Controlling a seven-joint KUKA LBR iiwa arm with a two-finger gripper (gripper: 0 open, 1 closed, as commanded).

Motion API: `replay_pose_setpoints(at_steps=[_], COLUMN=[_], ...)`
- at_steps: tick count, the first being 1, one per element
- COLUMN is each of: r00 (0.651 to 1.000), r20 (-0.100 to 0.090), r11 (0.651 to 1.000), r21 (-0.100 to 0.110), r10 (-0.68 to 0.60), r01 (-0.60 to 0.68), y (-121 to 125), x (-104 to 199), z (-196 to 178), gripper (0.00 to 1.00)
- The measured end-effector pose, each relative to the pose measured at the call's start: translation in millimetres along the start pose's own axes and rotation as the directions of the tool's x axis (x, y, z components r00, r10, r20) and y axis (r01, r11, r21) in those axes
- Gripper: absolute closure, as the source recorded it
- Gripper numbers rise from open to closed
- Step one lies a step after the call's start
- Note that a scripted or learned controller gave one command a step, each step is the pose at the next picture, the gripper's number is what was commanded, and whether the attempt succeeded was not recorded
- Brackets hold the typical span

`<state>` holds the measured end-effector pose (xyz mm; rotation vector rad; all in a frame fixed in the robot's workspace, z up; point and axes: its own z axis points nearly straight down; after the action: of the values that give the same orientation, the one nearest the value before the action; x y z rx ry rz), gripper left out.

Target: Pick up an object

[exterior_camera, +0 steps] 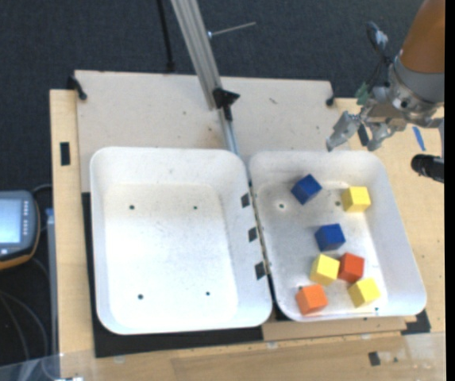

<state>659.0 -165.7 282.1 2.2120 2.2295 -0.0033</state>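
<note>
Looking down on the bench, we see the gripper [352,136] hanging above the far rim of the right bin [398,236], its two fingers spread apart with nothing between them. We follow the grey arm up to its orange band [426,34] at the top right corner. Down in the right bin we count seven blocks, all well apart from the gripper. Nearest the far wall we have a blue block [306,188] and a yellow block [356,198]. Below them sits a second blue block [330,236]. Toward the near wall we find a cluster: a yellow block [325,269] touching a red block [352,266], an orange block [311,298] just beside them, and another yellow block [364,291] just below the red one. The left bin [100,236] lies alongside.
</note>
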Motion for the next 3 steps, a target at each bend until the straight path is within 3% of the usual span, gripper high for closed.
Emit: replay_pose_setpoints(at_steps=[3], r00=[1.000], r20=[0.000], r11=[1.000], r21=[0.001], r10=[-0.002], r01=[0.002], y=[-0.1], x=[0.0], z=[0.1], gripper=[0.00])
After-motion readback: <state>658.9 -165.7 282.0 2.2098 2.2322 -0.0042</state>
